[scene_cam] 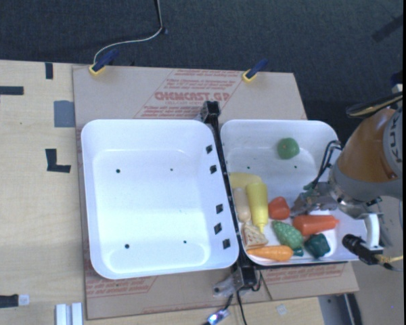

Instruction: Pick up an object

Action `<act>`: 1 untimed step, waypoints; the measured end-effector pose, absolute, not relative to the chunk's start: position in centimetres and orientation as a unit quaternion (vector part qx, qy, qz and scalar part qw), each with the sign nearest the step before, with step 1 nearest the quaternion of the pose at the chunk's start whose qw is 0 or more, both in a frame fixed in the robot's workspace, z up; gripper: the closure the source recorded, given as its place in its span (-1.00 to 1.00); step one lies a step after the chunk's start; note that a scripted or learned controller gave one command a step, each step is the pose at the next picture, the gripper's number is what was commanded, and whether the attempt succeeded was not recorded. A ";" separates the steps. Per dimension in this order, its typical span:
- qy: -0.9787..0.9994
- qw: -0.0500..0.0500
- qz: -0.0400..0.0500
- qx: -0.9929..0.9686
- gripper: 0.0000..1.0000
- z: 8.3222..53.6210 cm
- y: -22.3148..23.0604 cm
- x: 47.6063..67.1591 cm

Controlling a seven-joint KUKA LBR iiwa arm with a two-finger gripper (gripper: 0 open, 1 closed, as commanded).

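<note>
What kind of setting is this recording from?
Probably a robotics lab bin-picking bench: two shallow white plastic bins clamped on a cardboard sheet, toy food such as a round green ball, and a grey-orange robot arm.

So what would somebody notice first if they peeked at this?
Probably the bright pile of toy food crowded into the near half of the right bin, with a yellow bottle, an orange carrot and a green ball sitting apart near the far side. Next, the big arm with its orange band leaning in from the right, its claw down by the red pieces.
</note>
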State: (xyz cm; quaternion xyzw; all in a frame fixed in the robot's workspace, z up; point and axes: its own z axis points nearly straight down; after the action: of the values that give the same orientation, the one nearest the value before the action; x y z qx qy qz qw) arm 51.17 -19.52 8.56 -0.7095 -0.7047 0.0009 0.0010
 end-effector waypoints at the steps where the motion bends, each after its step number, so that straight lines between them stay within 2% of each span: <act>1: -0.709 -0.007 -0.003 -0.705 1.00 17.4 -19.5 60.2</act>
State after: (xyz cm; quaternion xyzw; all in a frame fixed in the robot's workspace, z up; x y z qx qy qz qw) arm 60.22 -19.48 17.43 -0.7051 -0.7090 -0.0032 -0.0067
